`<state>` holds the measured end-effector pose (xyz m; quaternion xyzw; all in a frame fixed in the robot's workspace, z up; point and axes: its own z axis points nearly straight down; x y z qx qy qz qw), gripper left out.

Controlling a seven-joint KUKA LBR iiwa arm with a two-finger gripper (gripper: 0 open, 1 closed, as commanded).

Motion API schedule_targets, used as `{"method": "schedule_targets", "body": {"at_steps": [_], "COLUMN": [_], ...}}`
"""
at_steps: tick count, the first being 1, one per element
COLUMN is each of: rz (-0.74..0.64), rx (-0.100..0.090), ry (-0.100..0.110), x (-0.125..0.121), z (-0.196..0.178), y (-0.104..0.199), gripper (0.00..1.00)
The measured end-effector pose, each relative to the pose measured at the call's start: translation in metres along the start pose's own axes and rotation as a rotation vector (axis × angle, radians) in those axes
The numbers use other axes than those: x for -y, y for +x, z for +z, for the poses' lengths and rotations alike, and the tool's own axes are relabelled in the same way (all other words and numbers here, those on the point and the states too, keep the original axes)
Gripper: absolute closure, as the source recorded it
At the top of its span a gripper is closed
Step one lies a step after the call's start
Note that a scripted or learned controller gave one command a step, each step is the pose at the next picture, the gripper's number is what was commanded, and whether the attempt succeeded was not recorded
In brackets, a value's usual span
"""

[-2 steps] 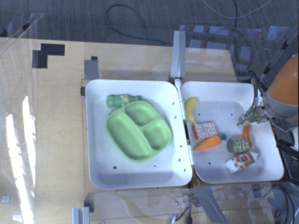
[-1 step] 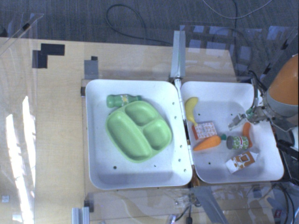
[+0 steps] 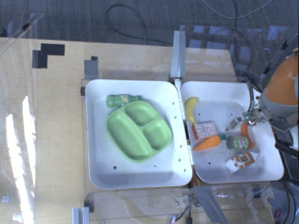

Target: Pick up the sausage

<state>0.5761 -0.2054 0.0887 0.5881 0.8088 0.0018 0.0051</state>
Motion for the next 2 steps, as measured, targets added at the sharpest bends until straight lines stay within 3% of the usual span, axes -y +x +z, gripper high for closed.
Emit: {"method": "schedule_targets", "body": {"at_steps": [1,2], "rz": [-0.003,-0.133], "rx": [0.001,-0.003], "ry": [-0.007,0.002], "x": [-0.004,-0.032], "z": [-0.012,-0.096], "y": [0.0,0.044], "gripper": [1.0,1.0]}}
